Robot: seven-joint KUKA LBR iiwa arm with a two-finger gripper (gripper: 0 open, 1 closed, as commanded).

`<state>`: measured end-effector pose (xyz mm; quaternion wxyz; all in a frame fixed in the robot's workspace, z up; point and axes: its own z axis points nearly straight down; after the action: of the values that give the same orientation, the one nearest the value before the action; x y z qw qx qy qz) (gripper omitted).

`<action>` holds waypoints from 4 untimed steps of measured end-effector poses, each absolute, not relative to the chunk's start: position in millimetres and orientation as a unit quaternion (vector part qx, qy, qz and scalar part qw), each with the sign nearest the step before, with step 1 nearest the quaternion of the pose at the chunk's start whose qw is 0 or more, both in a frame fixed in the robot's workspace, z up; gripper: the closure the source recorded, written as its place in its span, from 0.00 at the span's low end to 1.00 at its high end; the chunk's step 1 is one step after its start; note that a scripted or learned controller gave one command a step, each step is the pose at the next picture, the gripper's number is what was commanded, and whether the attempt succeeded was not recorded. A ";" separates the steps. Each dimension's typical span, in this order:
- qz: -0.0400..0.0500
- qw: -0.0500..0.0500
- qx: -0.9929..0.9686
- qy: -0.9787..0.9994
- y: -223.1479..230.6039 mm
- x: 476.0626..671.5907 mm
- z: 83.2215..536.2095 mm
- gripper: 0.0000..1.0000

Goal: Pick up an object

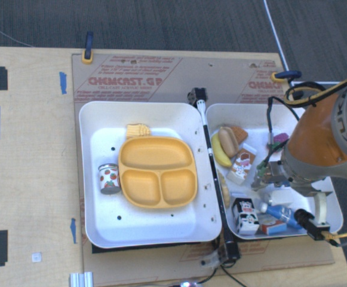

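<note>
Here, going from the left, the left bin (92, 178) holds a small printed can (108, 178) at nine o'clock of a yellow divided tray (158, 171), with a pale waffle-like piece (138, 130) touching the tray's rim at about eleven o'clock. None of these is near the arm.

The right bin (334, 217) is the crowded one. Toward its ten o'clock corner a hot dog in a bun (229, 139) lies against a banana (220, 152), and just below them sits a small red-and-white packet (242, 164). At about seven o'clock stands a black-and-white carton (246, 215), with a blue tube-like item (279, 212) and a red-edged box (273, 226) beside it along the near wall. A purple piece (279, 139) shows at about one o'clock.

The gripper (269, 178) hangs over the middle of this bin, its body and the orange wrist covering what lies under it. Whether the jaws are open or closed cannot be told from here, and nothing can be seen between them.

No object appears picked, so the step in hand is likely choosing and closing on one. The packet at nine o'clock of the gripper is nearest, but flat things slip; the carton probably offers better sides. A good descent should be straight down on one item, with clearance from its neighbours and the bin wall.
</note>
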<state>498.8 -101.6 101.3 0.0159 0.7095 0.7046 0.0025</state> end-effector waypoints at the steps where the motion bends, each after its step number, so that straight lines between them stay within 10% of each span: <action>1: 0.001 0.000 0.706 0.708 -36.4 486.6 185.2 1.00; 2: -0.001 -0.001 0.707 0.707 -119.8 478.9 167.9 1.00; 3: 0.000 -0.001 0.707 0.707 -119.0 479.2 167.9 0.00; 4: 0.000 0.001 0.707 0.707 -105.9 480.9 124.1 0.00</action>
<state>480.9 -105.9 124.1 0.0007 0.7071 0.7071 0.0005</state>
